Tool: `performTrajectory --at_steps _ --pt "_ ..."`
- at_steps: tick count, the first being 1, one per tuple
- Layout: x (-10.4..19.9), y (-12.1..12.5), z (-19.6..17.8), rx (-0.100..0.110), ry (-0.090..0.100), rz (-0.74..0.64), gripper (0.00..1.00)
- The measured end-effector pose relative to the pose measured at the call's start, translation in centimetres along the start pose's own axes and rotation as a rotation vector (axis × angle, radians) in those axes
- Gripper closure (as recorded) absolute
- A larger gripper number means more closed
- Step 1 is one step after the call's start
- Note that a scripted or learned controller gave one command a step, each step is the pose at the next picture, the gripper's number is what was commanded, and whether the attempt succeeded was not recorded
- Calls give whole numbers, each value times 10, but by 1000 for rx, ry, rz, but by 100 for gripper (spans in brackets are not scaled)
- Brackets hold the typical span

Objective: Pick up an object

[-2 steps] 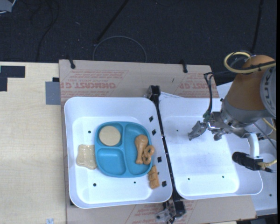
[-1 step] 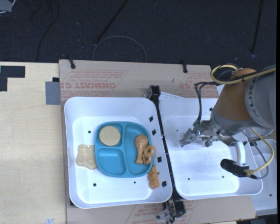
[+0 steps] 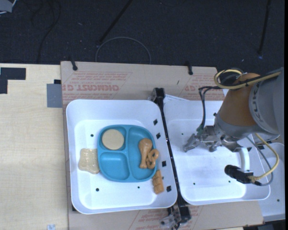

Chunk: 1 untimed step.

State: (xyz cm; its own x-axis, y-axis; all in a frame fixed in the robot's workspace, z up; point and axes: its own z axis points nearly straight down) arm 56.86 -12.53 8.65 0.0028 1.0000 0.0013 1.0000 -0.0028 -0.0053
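In the left bin a pale, lumpy piece lies at nine o'clock of the blue divided tray, touching its edge. It looks light and stiff, probably toy food, and a pinch across its narrow width should serve. On the tray, a tan disc sits in the ten o'clock compartment; flat and low, it offers little to grip. A twisted brown piece fills the three o'clock compartment (its knobbly middle is the fair hold). A small orange-brown piece rests at five o'clock, off the tray, against the divider.

In the right bin the arm leans in from three o'clock, wrist tipped down and leftward. The gripper hovers low near the bin's upper left floor, nothing between its fingers; spread or closed I cannot tell at this resolution.
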Motion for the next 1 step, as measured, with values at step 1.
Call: performTrajectory --at_steps 1 --pt "-1 0 -11 0 0 4 100"
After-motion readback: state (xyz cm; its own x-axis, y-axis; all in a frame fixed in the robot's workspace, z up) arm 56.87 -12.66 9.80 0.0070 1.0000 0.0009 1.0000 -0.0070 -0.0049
